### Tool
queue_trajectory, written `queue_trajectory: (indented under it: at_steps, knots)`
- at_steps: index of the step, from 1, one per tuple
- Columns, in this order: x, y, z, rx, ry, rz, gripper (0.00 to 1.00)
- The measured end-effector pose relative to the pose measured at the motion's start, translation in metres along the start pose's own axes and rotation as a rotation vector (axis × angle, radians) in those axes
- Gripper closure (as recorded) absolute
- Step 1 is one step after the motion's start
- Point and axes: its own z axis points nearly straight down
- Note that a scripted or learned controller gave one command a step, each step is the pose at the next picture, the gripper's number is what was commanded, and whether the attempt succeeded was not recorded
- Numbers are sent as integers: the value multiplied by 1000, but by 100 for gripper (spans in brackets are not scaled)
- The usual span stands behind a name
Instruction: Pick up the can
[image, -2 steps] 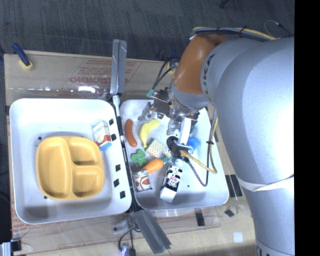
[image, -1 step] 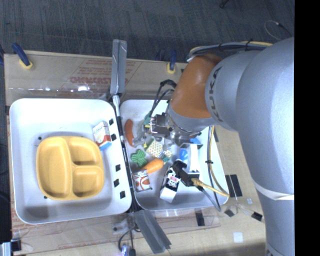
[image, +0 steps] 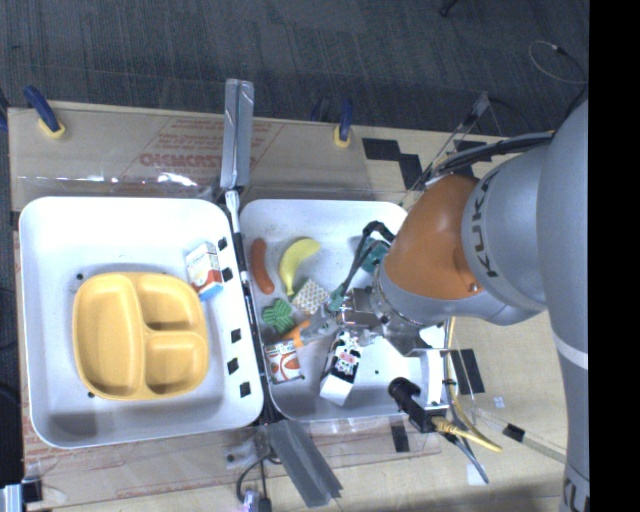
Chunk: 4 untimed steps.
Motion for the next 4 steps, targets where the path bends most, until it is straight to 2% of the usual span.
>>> queue_trajectory:
  at_steps: [1, 2, 3, 4]
  knots:
    - [-44, 74, 66, -14, -1, 60, 0]
    - [-72, 28, 55, -1, 2, -178, 0]
    - [-17, 53, 69, -2, 0, 33, 0]
    - [-33, 127, 71, -1, 1, 128, 0]
